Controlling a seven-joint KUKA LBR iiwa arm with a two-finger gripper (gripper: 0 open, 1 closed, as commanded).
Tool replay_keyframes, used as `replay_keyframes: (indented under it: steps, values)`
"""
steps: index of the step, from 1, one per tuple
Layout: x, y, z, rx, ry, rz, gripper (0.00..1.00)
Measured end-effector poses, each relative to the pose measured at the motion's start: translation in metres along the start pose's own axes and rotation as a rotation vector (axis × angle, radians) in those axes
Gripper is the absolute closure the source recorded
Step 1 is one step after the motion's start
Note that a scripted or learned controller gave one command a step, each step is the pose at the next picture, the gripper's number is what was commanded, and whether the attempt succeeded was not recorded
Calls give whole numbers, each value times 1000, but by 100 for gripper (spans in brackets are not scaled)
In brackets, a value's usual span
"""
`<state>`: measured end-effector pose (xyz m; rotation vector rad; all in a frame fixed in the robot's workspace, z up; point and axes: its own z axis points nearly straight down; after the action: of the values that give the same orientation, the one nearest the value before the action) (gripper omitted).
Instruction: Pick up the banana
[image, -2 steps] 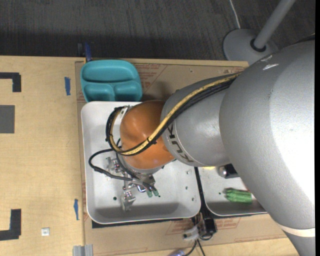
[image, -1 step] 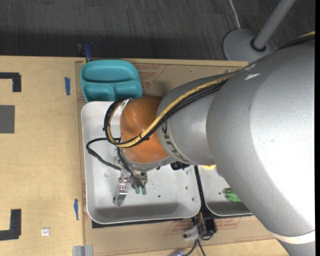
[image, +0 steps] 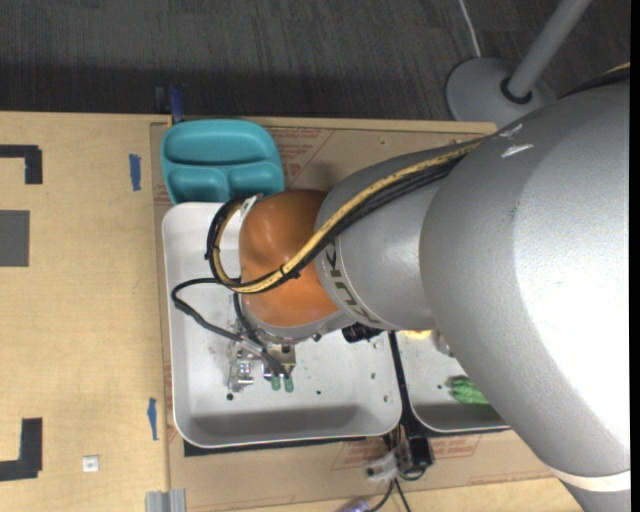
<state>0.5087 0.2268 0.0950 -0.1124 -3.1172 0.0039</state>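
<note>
Teal tray behind the left bin, arm over both bins; finger state unclear.

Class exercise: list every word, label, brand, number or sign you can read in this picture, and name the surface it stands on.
Nothing can be read for certain.
Faint reddish print on the brown cardboard sheet under the shallow white plastic bins: too blurred to read.
Small white square tag on the cardboard: too small to read.

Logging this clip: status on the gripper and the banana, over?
Gripper low in left bin, nothing visible between fingers. Banana not sighted; arm covers much of both bins. Green item in right bin.
</note>
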Motion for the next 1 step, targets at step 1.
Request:
replay_keyframes:
  steps: [1]
  values:
    - [0,1,-10,-2,-3,0,100]
